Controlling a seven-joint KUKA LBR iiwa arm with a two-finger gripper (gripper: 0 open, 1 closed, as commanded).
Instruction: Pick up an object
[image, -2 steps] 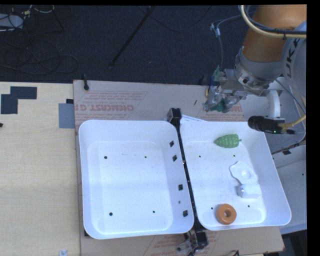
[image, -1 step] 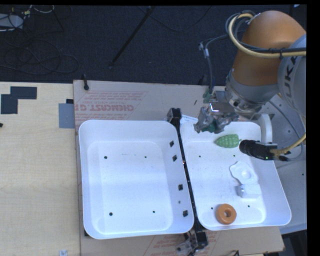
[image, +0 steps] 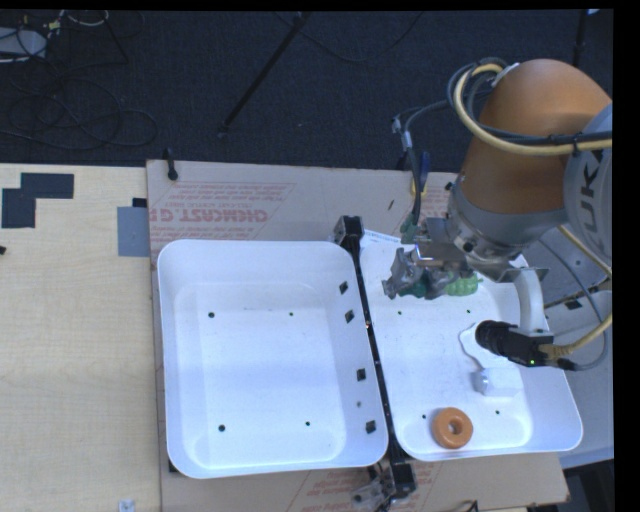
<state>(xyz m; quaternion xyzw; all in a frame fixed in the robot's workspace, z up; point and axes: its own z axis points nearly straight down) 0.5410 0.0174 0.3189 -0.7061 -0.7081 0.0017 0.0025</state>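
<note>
Ring of orange stuff (image: 452, 428), doughnut-shaped, lies flat on the floor of the right bin (image: 425, 345), close to its near wall. It looks light and probably a little soft, like foam or rubber, though that is a guess from its matt surface. A pinch across one side of the band, one jaw in the hole and one outside, would likely hold better than a squeeze across the whole width.

Just beyond it, towards the bin's middle, sits a small grey piece (image: 481, 381), too small to make out. It looks a poor target.

Farther back, near the far wall of the same bin, the gripper (image: 405, 278) hangs low beside a green object (image: 462, 286). The green thing lies just to the gripper's right and partly under the wrist. Its shape is blurred; it looks soft and light, perhaps crumpled, so it should give under pressure and be hard to break. Whether the gripper is open, closed or already has hold of any of the green stuff cannot be told from this angle. A grip on its bulkiest part seems wisest.

The left bin (image: 260, 370) lies alongside.
</note>
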